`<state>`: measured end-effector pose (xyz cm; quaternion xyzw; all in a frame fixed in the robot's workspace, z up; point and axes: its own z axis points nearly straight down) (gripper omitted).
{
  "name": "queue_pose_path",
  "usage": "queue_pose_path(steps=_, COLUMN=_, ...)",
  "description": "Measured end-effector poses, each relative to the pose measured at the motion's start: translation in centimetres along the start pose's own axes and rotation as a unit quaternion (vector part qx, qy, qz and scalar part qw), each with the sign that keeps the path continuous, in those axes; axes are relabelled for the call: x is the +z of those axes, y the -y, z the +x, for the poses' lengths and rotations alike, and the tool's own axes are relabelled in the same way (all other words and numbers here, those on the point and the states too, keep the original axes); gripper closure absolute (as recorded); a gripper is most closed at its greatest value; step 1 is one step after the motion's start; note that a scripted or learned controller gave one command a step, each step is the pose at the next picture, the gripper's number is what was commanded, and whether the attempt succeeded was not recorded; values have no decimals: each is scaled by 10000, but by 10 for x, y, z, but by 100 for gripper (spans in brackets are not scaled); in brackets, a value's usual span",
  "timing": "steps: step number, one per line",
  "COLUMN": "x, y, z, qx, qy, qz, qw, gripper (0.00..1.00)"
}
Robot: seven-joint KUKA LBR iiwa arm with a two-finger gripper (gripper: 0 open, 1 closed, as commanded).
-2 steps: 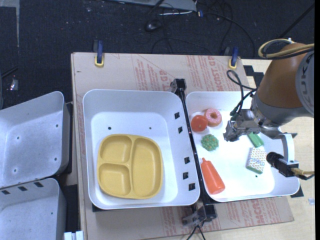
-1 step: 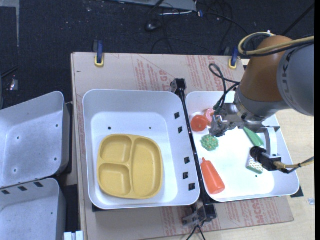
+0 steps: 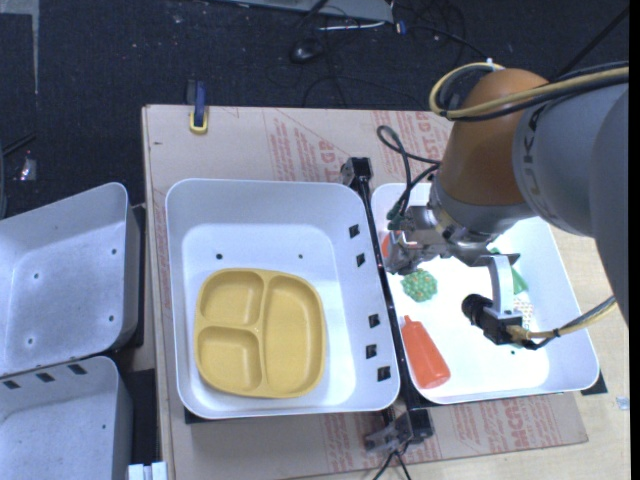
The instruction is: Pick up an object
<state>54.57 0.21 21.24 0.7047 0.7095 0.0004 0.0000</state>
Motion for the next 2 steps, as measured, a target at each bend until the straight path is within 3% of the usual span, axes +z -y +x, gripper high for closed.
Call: queue_pose_path(steps=2, x=-22, y=-29, z=96, qx=3, qy=-2, qz=-11, qw=10000, gripper=100)
